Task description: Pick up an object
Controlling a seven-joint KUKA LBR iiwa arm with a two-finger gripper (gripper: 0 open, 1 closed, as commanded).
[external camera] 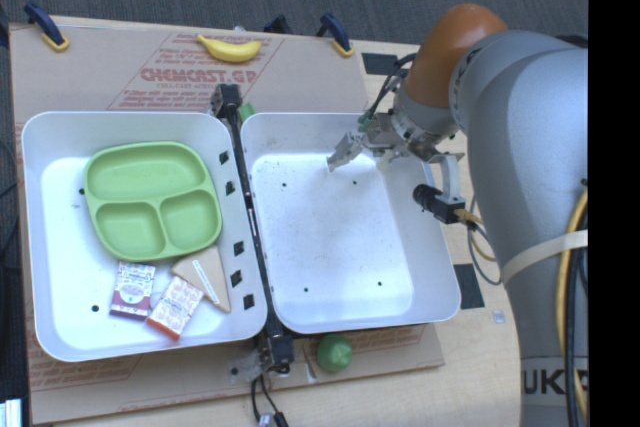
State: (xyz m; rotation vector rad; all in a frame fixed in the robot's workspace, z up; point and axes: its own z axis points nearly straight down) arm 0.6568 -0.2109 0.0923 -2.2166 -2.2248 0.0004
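Using the green plate [152, 198] in the left bin [40, 245] as your reference: nearest you, below and right of it past the bins' edge, a green ball [334, 352] sits on the worktop [470, 355]. Just under the plate lie two small packets [133, 289] [175, 305] and a beige wedge [204, 280]. Right of the plate is the right bin [430, 285], and your gripper [345, 153] hangs over its far edge; open or closed, can't tell. Beyond the plate there's a banana [230, 46] on the cardboard [300, 65].
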